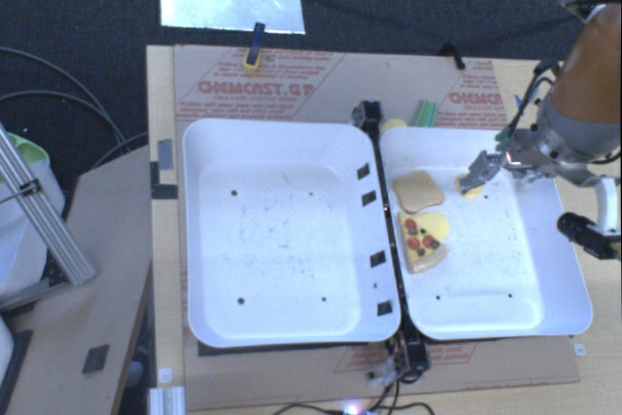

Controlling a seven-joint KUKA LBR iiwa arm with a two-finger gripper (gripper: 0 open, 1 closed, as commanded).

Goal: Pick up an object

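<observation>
In the right bin (505,306) lie a tan toast-shaped piece (419,191) and, just below it, a yellow pizza slice with red dots (426,241). Both sit near the bin's left wall. A small yellow item (472,190) rests further right, partly under the gripper's tip. My gripper (478,174) reaches in from the right and hovers over the upper part of the right bin, right at that small yellow item. Nothing shows between its fingers.
The left bin (282,228) stands beside the right one, with black clips (374,199) along the divide. Green and yellow bits (425,113) lie on the cardboard behind the bins. A yellow-and-blue tool (255,49) lies at the back left.
</observation>
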